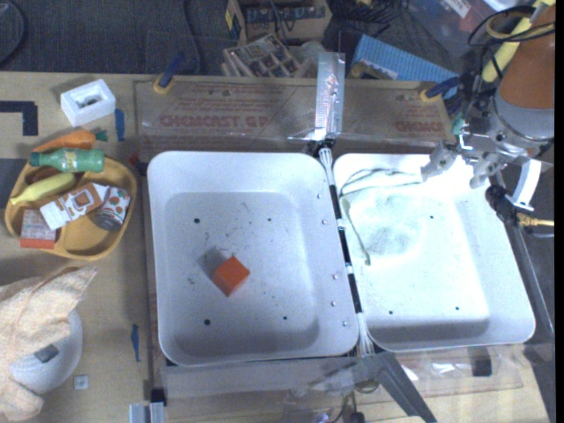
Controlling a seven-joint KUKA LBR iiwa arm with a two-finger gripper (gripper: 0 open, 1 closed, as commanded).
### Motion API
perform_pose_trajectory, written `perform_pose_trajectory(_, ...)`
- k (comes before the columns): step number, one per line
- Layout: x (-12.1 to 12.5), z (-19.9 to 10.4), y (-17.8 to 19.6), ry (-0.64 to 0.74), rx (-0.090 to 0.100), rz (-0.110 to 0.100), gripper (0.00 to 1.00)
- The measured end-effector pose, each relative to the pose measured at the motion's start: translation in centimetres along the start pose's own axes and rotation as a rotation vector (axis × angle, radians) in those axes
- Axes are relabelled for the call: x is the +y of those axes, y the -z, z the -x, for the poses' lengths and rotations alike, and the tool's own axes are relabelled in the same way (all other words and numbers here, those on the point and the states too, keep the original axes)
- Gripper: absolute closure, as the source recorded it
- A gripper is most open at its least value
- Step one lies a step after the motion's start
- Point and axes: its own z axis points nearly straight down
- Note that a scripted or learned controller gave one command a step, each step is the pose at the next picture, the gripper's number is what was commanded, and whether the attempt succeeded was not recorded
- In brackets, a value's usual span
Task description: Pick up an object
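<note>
Cube: orange, left bin, a little toward 7 o'clock of centre.
Gripper: over right bin, at 1 o'clock, fingers spread, holding nothing.

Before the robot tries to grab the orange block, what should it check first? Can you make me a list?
1. Target in sight: the orange block lies in the left bin, nothing on top of it. Ok.
2. Room around the block: bare bin floor on every side. Ok.
3. End effector over the block: it sits at the upper right corner of the right bin, far from the block. Not ok.
4. End effector free of a load: nothing seen in it. Ok.
5. Fingers ready to close: too blurred by glare to judge. Cannot tell.
6. Path across: the raised rims between the bins lie in the way, so lift over them. Not ok yet.
</note>
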Motion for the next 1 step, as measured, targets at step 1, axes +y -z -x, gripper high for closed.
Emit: perform_pose_trajectory(1,1.25,-7.90,-0.05,0.000,0.001,0.000,0.00)
